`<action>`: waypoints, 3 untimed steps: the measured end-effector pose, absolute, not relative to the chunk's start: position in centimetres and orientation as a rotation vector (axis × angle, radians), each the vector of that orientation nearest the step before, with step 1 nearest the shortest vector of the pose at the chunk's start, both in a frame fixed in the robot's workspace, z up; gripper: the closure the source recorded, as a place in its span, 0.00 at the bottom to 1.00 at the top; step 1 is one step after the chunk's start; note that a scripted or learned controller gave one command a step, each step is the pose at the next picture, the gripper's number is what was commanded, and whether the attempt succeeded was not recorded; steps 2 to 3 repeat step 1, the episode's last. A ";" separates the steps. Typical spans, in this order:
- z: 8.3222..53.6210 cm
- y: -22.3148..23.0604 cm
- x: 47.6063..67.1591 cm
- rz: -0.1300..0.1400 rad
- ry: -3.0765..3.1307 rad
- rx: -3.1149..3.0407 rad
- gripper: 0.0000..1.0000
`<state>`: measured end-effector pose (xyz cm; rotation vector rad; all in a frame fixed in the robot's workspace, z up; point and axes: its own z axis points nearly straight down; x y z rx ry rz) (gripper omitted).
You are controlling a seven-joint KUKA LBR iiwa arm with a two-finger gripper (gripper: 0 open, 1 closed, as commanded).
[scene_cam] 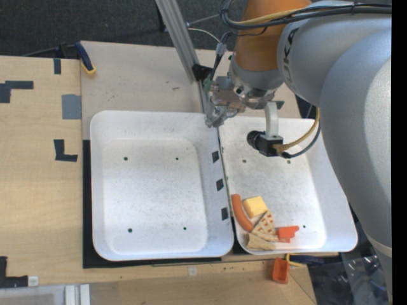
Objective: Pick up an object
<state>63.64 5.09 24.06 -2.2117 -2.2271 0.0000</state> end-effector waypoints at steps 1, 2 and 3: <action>22.4 9.9 62.4 0.004 -2.226 -2.212 1.00; 22.4 9.9 62.4 0.004 -2.226 -2.212 1.00; 22.4 9.9 62.4 0.004 -2.226 -2.212 1.00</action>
